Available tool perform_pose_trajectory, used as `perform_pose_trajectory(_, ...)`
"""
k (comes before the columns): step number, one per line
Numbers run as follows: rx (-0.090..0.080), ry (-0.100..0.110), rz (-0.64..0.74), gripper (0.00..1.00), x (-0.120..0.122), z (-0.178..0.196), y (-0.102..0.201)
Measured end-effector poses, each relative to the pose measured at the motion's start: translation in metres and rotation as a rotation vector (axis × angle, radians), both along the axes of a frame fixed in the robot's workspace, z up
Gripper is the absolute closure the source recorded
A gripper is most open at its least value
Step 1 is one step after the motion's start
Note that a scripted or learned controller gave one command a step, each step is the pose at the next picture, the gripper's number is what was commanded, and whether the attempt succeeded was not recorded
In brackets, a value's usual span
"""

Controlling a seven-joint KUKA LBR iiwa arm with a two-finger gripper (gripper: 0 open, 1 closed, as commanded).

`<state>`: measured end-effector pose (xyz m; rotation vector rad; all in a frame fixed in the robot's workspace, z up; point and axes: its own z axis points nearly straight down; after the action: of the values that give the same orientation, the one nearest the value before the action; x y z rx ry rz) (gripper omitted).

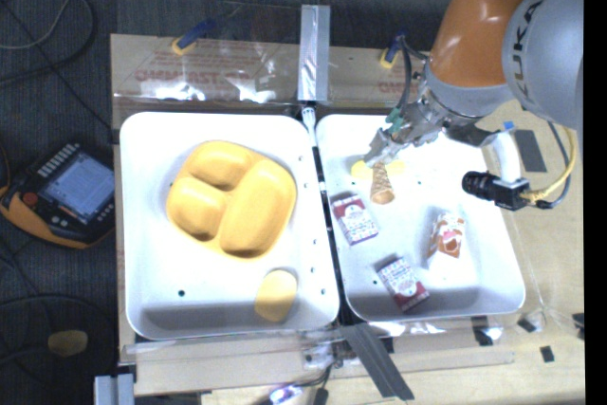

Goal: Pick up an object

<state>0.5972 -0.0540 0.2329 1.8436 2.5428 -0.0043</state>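
My gripper [387, 143] hangs over the far left part of the right bin [503, 294]. Just below its tip lie a tan cone-shaped toy [381, 184] and a small yellow piece [360, 169]. The cone rests on the bin floor, and I see nothing held by the gripper. Nearer the front are a red packet [354, 218], a second red packet [400, 283] and an orange-and-white packet [448, 235].
The left bin [142, 299] holds a big yellow loaf-like lump [230, 196] and a small yellow round piece [276, 293]. A ridge [322, 204] divides the two bins. A black camera unit [493, 187] juts from the arm over the right bin's right side.
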Motion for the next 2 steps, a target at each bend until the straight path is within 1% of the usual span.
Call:
perform_pose_trajectory(1, -0.001, 0.000, 0.028, 1.00, 0.059, -0.018, 0.000)
perform_pose_trajectory(2, 0.000, 0.000, 0.246, 1.00, 0.071, -0.026, 0.039)
